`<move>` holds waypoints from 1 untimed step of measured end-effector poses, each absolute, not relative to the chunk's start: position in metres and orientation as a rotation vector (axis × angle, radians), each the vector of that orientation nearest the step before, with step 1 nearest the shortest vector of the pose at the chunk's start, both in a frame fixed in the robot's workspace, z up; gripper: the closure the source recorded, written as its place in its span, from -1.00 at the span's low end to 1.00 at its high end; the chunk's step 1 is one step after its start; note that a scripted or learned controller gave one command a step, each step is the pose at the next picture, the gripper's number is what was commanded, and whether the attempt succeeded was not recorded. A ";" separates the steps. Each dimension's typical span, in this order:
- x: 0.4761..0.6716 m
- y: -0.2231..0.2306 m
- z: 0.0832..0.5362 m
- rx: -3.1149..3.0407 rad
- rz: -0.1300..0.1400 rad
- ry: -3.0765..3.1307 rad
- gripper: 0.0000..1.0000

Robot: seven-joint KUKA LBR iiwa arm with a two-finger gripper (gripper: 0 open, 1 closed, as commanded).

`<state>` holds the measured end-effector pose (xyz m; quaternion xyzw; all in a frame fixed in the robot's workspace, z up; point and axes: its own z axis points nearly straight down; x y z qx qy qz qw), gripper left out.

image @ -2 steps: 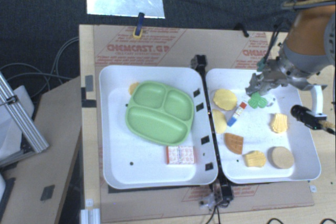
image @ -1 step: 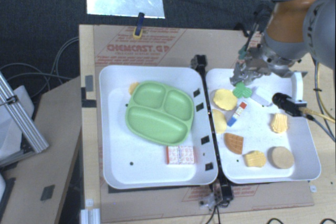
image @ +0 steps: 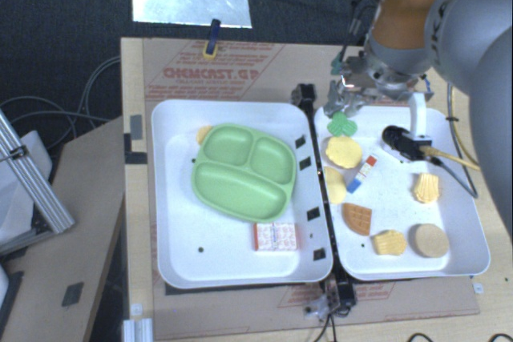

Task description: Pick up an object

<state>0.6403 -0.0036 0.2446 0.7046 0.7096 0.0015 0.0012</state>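
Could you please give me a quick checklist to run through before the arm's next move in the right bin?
1. Claw over right bin: ok.
2. Target near claw, small green piece just below it: ok.
3. Object between claw's fingers: cannot tell.
4. Target free of neighbours: not ok, round yellow piece sits close below.
5. Green divided plate in left bin, out of the way: ok.

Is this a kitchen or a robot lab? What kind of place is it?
Most likely a robot lab, not a kitchen. A big grey arm reaches over two white bins set on a bench. The food looks like toys, with a green divided plate, and loose cables trail beside the bench.
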 end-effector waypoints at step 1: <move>0.660 0.026 0.233 2.213 0.004 2.226 1.00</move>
